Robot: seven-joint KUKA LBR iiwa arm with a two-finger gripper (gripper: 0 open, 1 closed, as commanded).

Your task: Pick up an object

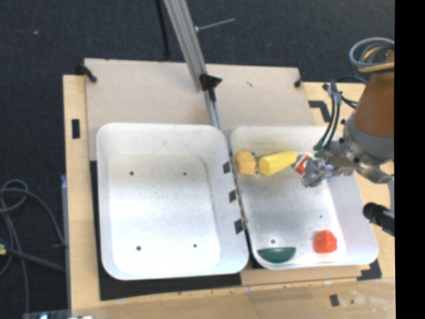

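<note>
Fingers (pixel 312 173) at the end of the grey arm hang over the far part of the right bin, but they blur into a small grey clump with a red-and-white patch beside it, and from where I stand I cannot tell whether they are spread or closed, or whether anything sits between them.

Going by size from there: the tabletop (pixel 76 198) is a pale wooden board, with a lighter panel laid across its far half. A slanted aluminium post (pixel 186 35) rises from the far edge, near the middle. The left bin (pixel 106 145) takes up the left and centre of the tabletop, its white floor speckled with dark dots. The right bin (pixel 358 241) touches it along their shared wall and runs toward the right edge. The arm (pixel 375 118), with its orange band, comes in over the right edge, cables looping above it.

Inside the right bin, a yellow elongated object (pixel 275 163) lies near the far wall, its tip just beside the fingers. A tan rounded object (pixel 245 163) touches its other end, against the shared wall. A dark green bowl-shaped piece (pixel 276 253) sits at the near wall. A small red-orange object (pixel 324 241) rests near it, toward the near right corner.
</note>
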